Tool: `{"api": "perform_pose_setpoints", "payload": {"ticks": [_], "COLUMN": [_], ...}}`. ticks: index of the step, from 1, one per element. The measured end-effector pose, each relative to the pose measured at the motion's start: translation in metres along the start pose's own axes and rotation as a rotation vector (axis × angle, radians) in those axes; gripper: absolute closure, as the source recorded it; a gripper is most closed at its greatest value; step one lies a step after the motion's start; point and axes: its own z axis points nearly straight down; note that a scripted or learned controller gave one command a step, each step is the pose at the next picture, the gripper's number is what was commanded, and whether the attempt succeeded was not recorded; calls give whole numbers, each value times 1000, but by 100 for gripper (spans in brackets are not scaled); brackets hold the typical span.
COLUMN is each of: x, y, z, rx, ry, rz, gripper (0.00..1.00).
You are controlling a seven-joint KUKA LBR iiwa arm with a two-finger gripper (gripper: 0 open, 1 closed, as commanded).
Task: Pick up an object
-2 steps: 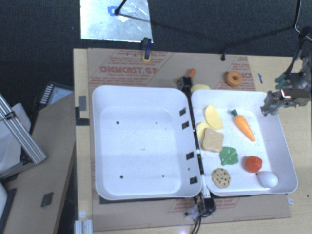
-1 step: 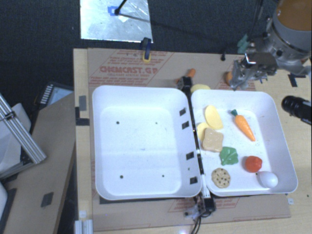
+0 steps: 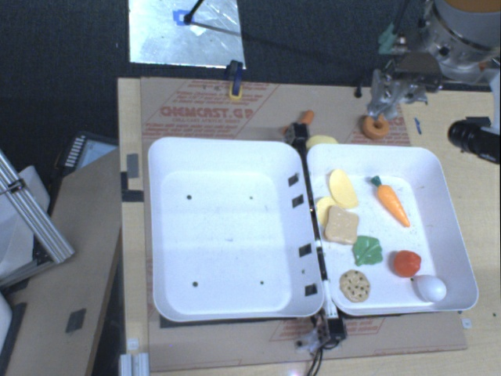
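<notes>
I see a small brown donut (image 3: 376, 126) at the tip of my pincer (image 3: 379, 117), beyond the far rim of the right bin (image 3: 450, 202), over the cardboard sheet (image 3: 203, 108) on the surface (image 3: 470, 131). The donut sits right at the fingertips; I cannot tell whether it is clamped between them or merely lying just under them, nor whether the fingers are apart or together.

Inside the right bin I count a carrot (image 3: 390, 200) near the far side, pointing toward the near right; a pale yellow chip (image 3: 343, 188) to its left; and a tan cracker square (image 3: 341, 225) just below that, touching another yellow piece (image 3: 323, 208) by the divider. A green leaf (image 3: 367, 250) lies beside the cracker, a cookie (image 3: 355, 285) nearer the front rim, a tomato (image 3: 405, 263) to the right of the leaf, and a white egg (image 3: 430, 288) in the near right corner, just beside the tomato.

A yellow object (image 3: 321, 141) peeks over the far rim where the bins meet. The left bin (image 3: 168, 210) lies alongside. A foil sheet (image 3: 184, 22) lies on the dark floor beyond the surface.
</notes>
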Motion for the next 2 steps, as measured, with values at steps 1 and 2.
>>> {"api": "perform_pose_setpoints", "payload": {"ticks": [1, 2], "x": [-2, -2], "y": [82, 79], "z": [-2, -14], "rx": [-1, -1], "ry": [0, -1], "rz": [2, -2], "gripper": [100, 100]}}
